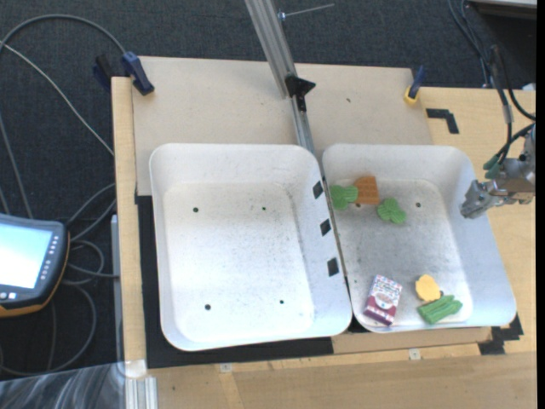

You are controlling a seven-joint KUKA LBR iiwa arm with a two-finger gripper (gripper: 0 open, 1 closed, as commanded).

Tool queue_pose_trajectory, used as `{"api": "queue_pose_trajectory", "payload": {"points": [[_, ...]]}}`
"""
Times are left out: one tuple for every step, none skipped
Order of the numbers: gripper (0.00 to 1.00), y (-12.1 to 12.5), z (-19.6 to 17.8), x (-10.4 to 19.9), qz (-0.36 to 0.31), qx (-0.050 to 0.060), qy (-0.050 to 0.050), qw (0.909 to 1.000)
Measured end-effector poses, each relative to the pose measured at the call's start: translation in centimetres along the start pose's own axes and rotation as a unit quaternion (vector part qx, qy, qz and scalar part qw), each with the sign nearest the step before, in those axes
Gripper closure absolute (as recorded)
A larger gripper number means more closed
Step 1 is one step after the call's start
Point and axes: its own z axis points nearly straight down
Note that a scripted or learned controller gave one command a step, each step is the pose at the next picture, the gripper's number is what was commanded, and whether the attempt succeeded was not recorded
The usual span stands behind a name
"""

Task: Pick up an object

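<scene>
Camera view, risks first, listed left to right for you.

Risk 1: the two green soft lumps (pixel 344 196) (pixel 392 211) lie close on either side of the small orange-brown block (pixel 367 190), the left lump touching it. You may find that a descent on that cluster pinches two pieces at once or knocks one aside.

Risk 2: the flat red-and-white printed packet (pixel 383 299) lies low on the bin floor by the near rim. In my judgement it offers little edge to grip, so a closing grasp could slide over it.

Risk 3: the yellow rounded piece (pixel 427 287) touches the green ridged piece (pixel 439 308) near the sloping front wall; the wall may deflect an approach.

Risk 4: the grey metal pincer (pixel 477 201) hangs at the right rim of the right bin, apart from every object. Whether it is wide or narrow you cannot tell from this angle; nothing is seen held in it.

Containers on the wooden table (pixel 213 100):

Left shallow white plastic bin (pixel 230 245): speckled floor, no objects seen in it.

Right shallow white plastic bin (pixel 477 262): all six candidate objects, three toward the far left part, three along the near edge. Pick not yet made.
</scene>
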Motion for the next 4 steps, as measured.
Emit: {"api": "queue_pose_trajectory", "payload": {"points": [[1.0,1.2,-0.7,5.4,-0.002,0.001,0.001,1.0],[1.0,2.6,-0.8,10.7,-0.003,0.002,0.002,1.0],[1.0,2.9,-1.4,16.0,-0.003,0.002,0.002,1.0],[1.0,2.9,-1.6,21.2,-0.003,0.002,0.002,1.0]]}}
